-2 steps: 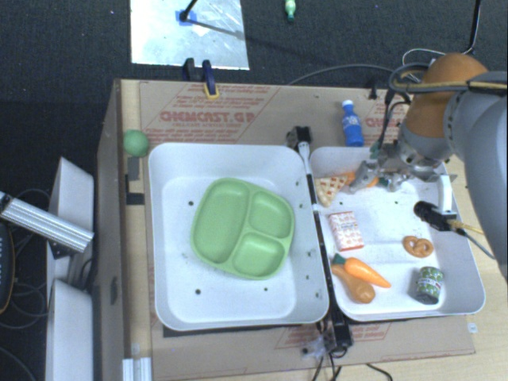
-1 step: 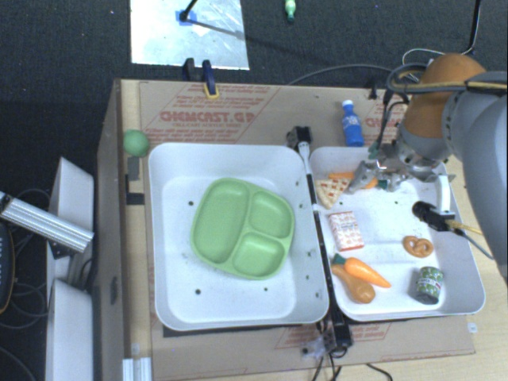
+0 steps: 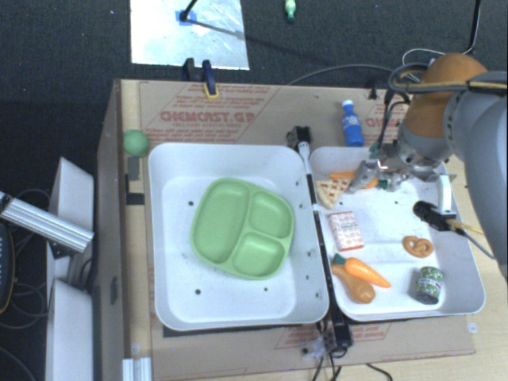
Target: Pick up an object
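Claw [image 3: 373,173] lowered into right bin [image 3: 468,288], near waffle piece [image 3: 333,189]. Its opening and any hold cannot be told.

The arm [image 3: 468,117] is cut off by the right edge, so its upper links go unseen. Below the orange band, the gripper [image 3: 371,175] is small and blurred; its tips merge with an orange item [image 3: 349,178] lying under it at the far end of the right bin [image 3: 468,292], and whether they touch cannot be told. That item's shape is partly covered. The print on the small red-and-white box [image 3: 346,231] in the right bin is too small to read. The label on the can [image 3: 429,285] at that bin's near right corner is also unreadable.
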Controlling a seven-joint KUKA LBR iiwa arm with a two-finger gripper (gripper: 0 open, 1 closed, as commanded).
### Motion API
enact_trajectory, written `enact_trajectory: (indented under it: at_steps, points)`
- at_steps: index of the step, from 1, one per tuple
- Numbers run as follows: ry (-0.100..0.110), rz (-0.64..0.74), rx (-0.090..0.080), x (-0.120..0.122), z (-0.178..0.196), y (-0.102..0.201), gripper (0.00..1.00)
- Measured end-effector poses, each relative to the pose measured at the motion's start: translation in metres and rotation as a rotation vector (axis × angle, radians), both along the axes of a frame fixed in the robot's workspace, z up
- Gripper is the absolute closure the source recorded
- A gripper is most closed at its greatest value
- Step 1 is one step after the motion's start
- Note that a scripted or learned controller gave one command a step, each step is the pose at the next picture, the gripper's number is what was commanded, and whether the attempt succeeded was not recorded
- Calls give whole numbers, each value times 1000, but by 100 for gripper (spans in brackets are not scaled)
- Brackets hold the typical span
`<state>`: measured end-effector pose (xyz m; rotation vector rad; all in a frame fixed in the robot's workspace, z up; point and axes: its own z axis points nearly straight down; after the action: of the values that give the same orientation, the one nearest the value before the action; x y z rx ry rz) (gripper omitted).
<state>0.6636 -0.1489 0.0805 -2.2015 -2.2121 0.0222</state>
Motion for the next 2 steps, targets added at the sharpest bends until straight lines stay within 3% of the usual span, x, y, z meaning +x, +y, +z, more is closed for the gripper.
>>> enact_trajectory:
  at_steps: [1,2]
  points:
    - [-2,0,-4,0,0,5,0]
    - [1,2,-3,0,10,5,100]
